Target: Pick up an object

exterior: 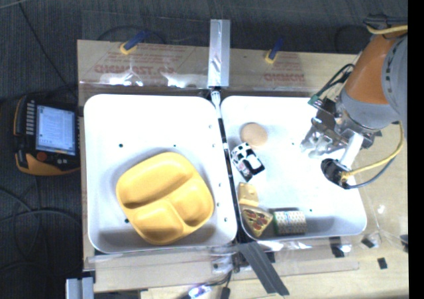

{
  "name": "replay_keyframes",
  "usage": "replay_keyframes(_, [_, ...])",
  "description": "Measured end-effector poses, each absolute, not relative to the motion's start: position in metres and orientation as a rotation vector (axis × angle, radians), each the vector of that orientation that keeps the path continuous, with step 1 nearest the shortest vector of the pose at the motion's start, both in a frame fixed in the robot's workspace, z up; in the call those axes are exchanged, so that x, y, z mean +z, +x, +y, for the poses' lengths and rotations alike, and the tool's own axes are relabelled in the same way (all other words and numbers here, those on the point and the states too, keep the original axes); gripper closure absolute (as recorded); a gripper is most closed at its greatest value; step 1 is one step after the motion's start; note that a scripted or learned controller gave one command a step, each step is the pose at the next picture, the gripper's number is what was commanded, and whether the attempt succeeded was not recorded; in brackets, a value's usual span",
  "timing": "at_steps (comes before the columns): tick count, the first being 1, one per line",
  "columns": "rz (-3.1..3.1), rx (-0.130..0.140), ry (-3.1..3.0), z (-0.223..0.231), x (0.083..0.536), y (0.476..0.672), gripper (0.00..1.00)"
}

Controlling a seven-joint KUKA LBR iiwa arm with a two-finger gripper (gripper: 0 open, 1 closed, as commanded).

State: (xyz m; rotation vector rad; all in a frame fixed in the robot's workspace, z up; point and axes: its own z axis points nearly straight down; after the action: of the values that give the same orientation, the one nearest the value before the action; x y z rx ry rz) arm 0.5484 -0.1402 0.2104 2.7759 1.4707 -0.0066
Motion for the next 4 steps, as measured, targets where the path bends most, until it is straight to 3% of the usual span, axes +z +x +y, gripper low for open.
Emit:
replay_keyframes(1, [0.744, -0.007, 3.05, -0.165, 0.268, 0.526, 1.0])
replay_keyframes(2, [0.649, -0.011, 3.075, -0.085, 0.243, 0.492, 1.0])
replay_keyframes(3, [0.868, -0.005, 3.017, -0.163, 0.38, 0.484, 1.0])
replay_keyframes(4, [0.716, -0.009, 3.058, -0.125, 0.327, 0.484, 1.0])
